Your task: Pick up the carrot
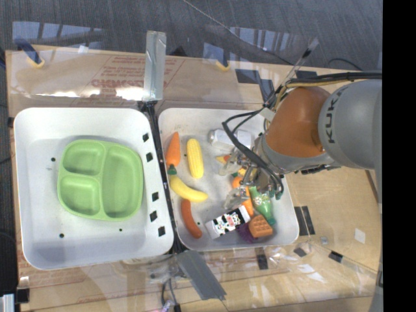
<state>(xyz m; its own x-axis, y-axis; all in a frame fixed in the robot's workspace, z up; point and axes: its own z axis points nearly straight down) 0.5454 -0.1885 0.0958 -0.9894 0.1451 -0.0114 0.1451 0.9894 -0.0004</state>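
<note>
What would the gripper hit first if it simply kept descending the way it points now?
Probably the clutter under the gripper: an orange and green toy in the right bin. Depth is hard to judge. The carrot lies near the opposite wall, off that line.

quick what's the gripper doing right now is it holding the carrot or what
Gripper: cannot be told, its tip is lost among the toys at the right of the right bin. The carrot lies apart from it by the bin's left wall.

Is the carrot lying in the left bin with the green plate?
No, the carrot lies in the right bin, by its left wall, beside the corn.
</note>
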